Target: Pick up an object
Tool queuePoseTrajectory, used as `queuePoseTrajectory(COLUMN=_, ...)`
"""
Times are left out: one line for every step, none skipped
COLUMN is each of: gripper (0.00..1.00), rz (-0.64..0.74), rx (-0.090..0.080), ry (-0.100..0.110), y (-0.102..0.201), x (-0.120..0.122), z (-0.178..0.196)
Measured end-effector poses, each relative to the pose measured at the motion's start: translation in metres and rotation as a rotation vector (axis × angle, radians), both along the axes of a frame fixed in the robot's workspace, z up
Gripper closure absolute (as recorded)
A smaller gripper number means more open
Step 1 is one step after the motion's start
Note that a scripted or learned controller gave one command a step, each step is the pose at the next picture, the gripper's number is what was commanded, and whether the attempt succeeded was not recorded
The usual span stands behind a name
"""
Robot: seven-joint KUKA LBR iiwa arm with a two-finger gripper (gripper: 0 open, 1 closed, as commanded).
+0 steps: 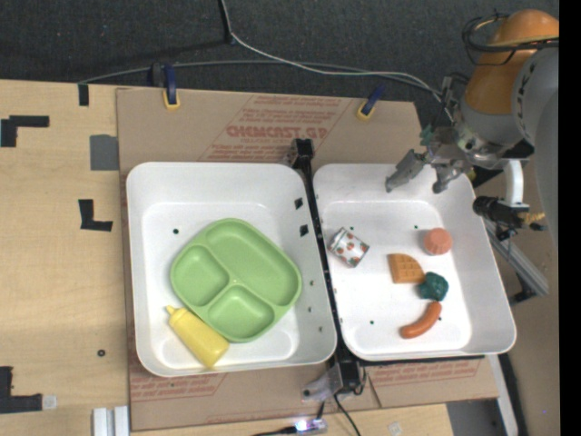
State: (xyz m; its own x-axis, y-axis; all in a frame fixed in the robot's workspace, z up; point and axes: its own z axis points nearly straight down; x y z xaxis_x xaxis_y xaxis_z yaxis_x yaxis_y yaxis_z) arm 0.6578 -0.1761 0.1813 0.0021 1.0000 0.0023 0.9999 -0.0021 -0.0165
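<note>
While my pincer (420, 179) hangs released over the right white bin's (481, 334) far rim, nothing sits between its fingers.
The small silver can (349, 246), tan waffle (405, 267), pink ball (438, 240), dark green lump (434, 286) and orange sausage (421, 320) lie below, apart from it.

arm (536, 89): grey casing; orange band above wrist | gripper (420, 176): grey metal, two fingers

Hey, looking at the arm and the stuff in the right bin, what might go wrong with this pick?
The waffle, green toy and sausage lie close together, so the tool could nudge a neighbour. The small can lies tilted and may roll away. The tool hangs near the right bin's far wall and might clip it.
</note>
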Motion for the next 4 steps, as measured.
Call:
queuePoseTrajectory(gripper=0.00, rz=0.004, rx=-0.003, ry=-0.015, y=0.001, x=0.003, z=0.010)
queuePoseTrajectory(gripper=0.00, rz=0.003, rx=-0.003, ry=-0.011, y=-0.007, x=0.009, z=-0.045)
queuePoseTrajectory(gripper=0.00, rz=0.005, rx=-0.005, ry=-0.016, y=-0.006, x=0.008, z=-0.098)
queuePoseTrajectory(gripper=1.00, rz=0.007, rx=-0.007, ry=-0.019, y=-0.006, x=0.010, z=-0.083)
